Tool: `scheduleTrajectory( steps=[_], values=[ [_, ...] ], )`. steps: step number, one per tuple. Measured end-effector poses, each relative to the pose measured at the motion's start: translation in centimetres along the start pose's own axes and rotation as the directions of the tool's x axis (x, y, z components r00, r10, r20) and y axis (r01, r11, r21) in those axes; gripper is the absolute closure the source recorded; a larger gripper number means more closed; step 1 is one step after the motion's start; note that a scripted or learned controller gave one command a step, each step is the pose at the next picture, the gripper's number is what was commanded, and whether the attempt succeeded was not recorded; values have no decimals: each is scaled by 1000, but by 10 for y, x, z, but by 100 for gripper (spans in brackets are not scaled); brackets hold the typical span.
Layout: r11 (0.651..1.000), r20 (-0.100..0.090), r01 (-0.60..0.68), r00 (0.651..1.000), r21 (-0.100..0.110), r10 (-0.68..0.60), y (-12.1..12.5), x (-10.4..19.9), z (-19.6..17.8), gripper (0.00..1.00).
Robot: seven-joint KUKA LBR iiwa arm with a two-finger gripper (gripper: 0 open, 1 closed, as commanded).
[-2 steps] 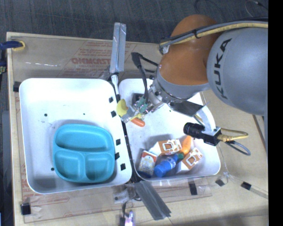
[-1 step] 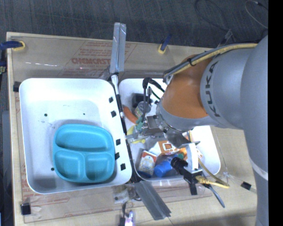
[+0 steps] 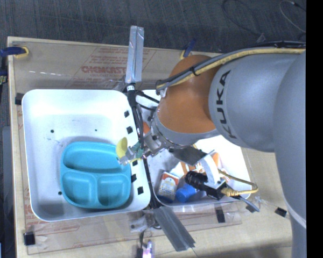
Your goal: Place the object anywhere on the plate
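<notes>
So over in the left shallow white plastic bin (image 3: 43, 117), the light blue three-compartment plastic plate (image 3: 96, 175) is sitting toward the bin's near right corner, which puts it close to the divider and keeps the carry short. Just past the plate's upper right rim, a small pale yellow rounded object (image 3: 121, 145) is hanging at the tip of the two-finger gripper (image 3: 130, 152), right by the wall between the bins. I honestly can't tell how the gripper is set or whether it's really pinching the thing; it's too small and cluttered there. Looks to me like it's partway through the carry, not yet over the plate. The right white bin (image 3: 242, 160) is holding a jumble of leftovers, including a blue-capped item (image 3: 186, 193).
</notes>
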State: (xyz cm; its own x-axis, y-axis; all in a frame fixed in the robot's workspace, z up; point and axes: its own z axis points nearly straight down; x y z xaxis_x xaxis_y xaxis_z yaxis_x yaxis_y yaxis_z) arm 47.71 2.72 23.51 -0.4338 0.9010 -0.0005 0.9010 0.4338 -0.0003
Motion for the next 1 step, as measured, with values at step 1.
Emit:
scheduleTrajectory(
  steps=[1],
  values=[
    [1000, 0, -1, 1000, 0, 1, 0, 0, 0, 0]
  ],
)
